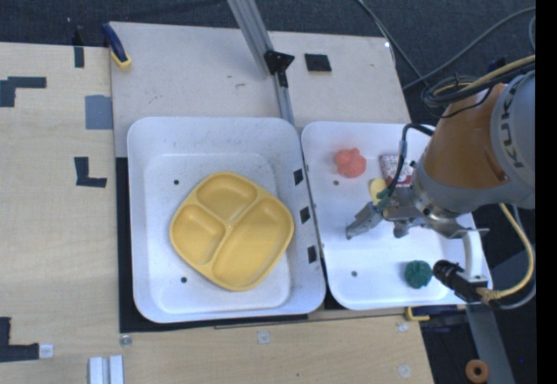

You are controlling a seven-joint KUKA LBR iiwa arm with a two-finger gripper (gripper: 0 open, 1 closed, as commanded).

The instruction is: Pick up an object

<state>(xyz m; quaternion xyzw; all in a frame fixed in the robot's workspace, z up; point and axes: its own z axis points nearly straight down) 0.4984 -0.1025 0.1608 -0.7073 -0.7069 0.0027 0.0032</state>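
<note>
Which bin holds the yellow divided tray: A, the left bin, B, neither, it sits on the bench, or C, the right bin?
A: the yellow divided tray lies flat inside the left bin, while the right bin has the small red and green objects.

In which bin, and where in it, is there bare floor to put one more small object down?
Right bin: bare floor at the near left, bordered by the gripper, the green object and the left wall. A smaller patch lies left of the red object. Around the arm it is crowded. Left bin: the yellow tray fills the middle, leaving bare floor along the far wall.
</note>
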